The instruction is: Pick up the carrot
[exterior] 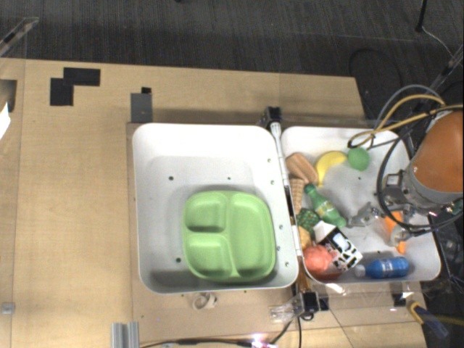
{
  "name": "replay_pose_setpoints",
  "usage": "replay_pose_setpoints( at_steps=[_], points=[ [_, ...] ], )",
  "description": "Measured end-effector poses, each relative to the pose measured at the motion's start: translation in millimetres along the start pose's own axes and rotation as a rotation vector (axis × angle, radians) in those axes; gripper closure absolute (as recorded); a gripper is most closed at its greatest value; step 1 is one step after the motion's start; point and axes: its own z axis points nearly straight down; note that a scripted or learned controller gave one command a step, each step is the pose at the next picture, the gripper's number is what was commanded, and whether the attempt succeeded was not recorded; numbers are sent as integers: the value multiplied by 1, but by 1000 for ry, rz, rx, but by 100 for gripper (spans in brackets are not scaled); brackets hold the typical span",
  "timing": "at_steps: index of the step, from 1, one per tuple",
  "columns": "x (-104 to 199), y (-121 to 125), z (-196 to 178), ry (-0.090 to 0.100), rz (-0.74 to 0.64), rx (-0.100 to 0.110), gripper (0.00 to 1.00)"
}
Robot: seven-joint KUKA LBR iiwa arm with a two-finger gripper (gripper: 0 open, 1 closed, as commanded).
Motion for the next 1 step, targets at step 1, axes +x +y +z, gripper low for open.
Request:
replay_pose_setpoints(
  at_steps=[1],
  points=[
    [8,22,-1,-5,-270,5,0]
  ],
)
